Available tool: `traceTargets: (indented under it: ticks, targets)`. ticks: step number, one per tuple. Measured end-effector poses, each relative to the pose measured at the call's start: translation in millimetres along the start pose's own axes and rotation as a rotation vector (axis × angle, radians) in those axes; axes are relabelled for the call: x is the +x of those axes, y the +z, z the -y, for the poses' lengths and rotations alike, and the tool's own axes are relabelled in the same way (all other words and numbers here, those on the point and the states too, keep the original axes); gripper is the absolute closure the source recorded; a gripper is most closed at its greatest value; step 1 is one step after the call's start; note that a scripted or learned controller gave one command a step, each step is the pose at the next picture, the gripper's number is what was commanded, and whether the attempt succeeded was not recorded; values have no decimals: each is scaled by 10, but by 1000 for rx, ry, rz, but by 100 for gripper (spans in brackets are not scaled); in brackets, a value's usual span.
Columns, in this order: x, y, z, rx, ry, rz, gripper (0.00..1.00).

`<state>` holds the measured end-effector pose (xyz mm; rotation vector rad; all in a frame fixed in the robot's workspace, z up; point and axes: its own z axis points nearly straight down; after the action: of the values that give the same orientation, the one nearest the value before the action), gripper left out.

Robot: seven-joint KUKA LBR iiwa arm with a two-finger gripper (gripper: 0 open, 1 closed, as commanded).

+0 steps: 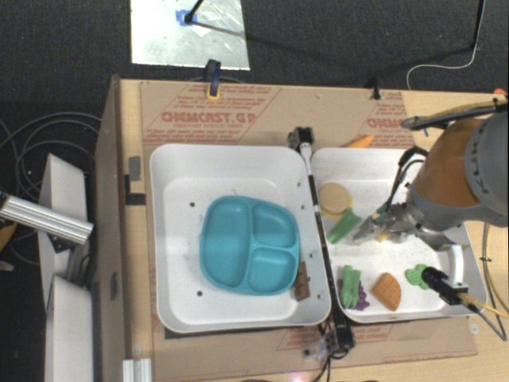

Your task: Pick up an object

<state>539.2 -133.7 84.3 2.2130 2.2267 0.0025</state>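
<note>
The arm [461,165] comes in from the right and is cut off by the edge; its body hides part of the right bin [374,159]. The gripper [372,228] is low over this bin, but it is small and blurred, so I cannot tell if it is open or closed, or if it holds something.

Just beside it on the left lies a green long object [343,226], under a tan round piece [334,197]. Near the front wall are a green and purple item [351,285], an orange wedge [387,290] and a small green piece [416,275].

The left bin [171,173] holds a teal divided plate [250,245]; a brown thing [302,281] lies at its right, hard to identify.

The cardboard [238,110] behind the bins carries red letters, "CHEMCAST GP".
</note>
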Motion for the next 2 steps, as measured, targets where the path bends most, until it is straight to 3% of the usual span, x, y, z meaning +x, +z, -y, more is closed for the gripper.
traceTargets:
  ticks: [2]
  targets:
    - [-225, -2, -94, 1, 5, 0, 0]
